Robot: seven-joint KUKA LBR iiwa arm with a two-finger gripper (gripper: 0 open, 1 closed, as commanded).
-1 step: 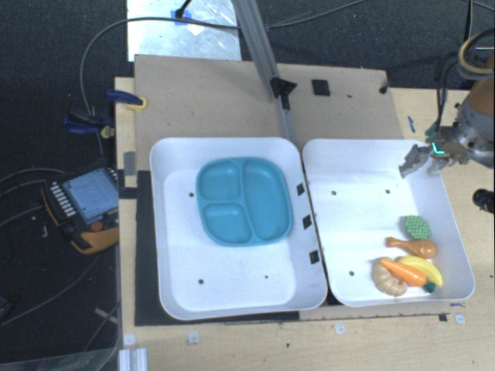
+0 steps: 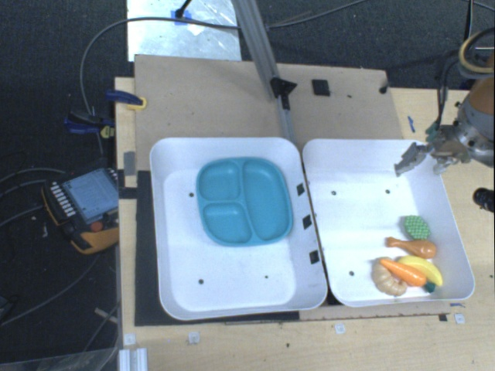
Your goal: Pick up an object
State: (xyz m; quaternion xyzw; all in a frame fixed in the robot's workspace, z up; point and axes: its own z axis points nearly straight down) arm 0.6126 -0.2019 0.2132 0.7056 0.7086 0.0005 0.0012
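My gripper (image 2: 423, 161) hangs open over the far right edge of the right bin (image 2: 356, 168), with nothing between its fingers. Toy foods lie clustered in that bin's near right corner, well below the gripper in the view: a green knobbly piece (image 2: 415, 226), a brown drumstick (image 2: 414, 246), an orange carrot (image 2: 402, 270), a yellow banana (image 2: 424, 267) and a tan lump (image 2: 386, 280). A blue divided plate (image 2: 244, 201) rests in the left bin (image 2: 172, 238).
A grey slanted pole (image 2: 255, 29) ends at a black bracket (image 2: 282, 89) behind the bins. Blue and yellow clamps (image 2: 100, 110) and a handheld device (image 2: 83, 199) with cables sit off the bench to the left.
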